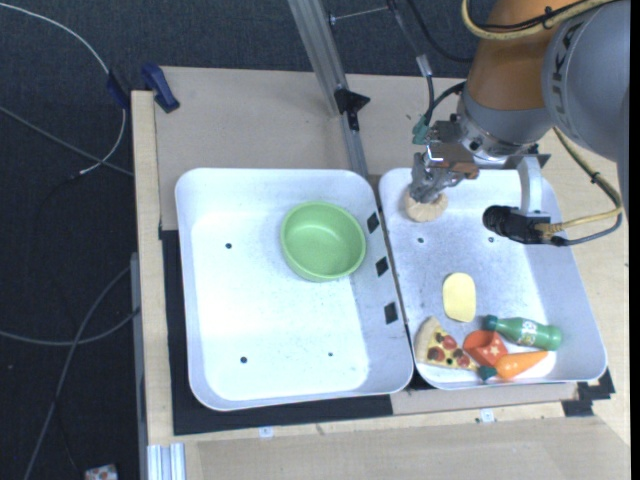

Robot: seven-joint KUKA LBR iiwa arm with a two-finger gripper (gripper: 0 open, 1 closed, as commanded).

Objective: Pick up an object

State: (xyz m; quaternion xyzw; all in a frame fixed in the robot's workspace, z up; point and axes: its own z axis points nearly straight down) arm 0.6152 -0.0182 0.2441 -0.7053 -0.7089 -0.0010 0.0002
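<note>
Gripper (432, 180) is low at the far end of the right bin (575, 303), around the bin's eleven o'clock corner, sitting right over a round tan cookie-like piece (424, 208). The fingers reach that piece's top edge, but whether they are apart or closed on it I cannot tell. Towards six o'clock from there, mid-bin, lies a pale yellow oval piece (459, 297). At the near end there's a cluster: pizza slice (442, 346) at seven o'clock, a red piece (484, 349) touching it, a green bottle (523, 330) lying flat, a carrot (520, 364) just under the bottle. Over in the left bin (215, 298), a green bowl (322, 240) stands upright near its two o'clock area
</note>
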